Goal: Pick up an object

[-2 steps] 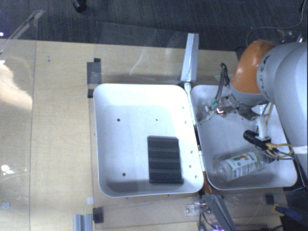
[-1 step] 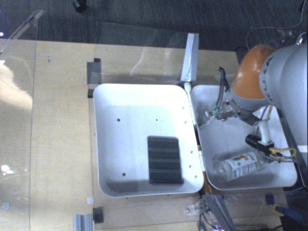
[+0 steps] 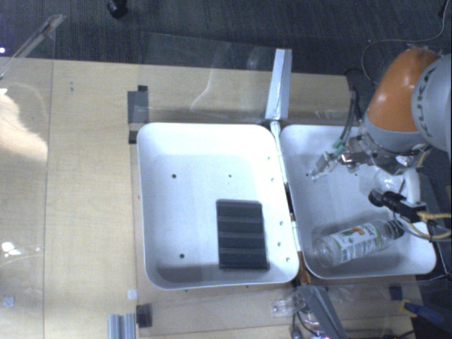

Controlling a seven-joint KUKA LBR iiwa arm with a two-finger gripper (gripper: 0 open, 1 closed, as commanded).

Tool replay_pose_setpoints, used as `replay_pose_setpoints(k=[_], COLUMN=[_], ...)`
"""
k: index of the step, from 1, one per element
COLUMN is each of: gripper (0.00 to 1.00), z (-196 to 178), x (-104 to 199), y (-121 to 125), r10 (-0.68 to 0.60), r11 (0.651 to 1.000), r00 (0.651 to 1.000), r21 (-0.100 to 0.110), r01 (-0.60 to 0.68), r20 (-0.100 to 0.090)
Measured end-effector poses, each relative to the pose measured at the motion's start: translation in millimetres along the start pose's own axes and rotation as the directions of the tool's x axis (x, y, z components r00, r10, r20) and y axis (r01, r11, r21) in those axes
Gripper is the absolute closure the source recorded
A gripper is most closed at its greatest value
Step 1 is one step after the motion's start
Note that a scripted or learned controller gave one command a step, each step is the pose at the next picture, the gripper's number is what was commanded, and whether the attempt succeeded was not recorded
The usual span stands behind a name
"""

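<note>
Note gripper (image 3: pixel 328 162) over far half of right bin (image 3: pixel 337 205), fingers (image 3: pixel 319 169) apart, holding nothing. Find 1 clear bottle (image 3: pixel 353 240) lying sideways by same bin's near wall. Lower over its middle, close across the body; likely to roll.

I see my arm (image 3: pixel 432 111) as smooth grey casing with a rounded, glossy orange band (image 3: pixel 401 90) above the wrist. Thin dark cables (image 3: pixel 351 119) trail beside it. The hand (image 3: pixel 321 168) is bare silvery metal with a small green spot.
</note>
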State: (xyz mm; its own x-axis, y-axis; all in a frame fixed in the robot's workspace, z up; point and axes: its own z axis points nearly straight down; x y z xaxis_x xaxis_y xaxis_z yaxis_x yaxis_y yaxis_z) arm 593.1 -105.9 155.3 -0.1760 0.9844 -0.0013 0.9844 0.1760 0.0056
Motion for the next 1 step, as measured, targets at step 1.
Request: replay_pose_setpoints(k=[1], gripper=[0.00], z=[1.7], x=[-66.0], y=[-51.8], r10=[-0.010], r11=[1.000], r00=[1.000], r21=[0.002], r01=[0.010], r20=[0.000])
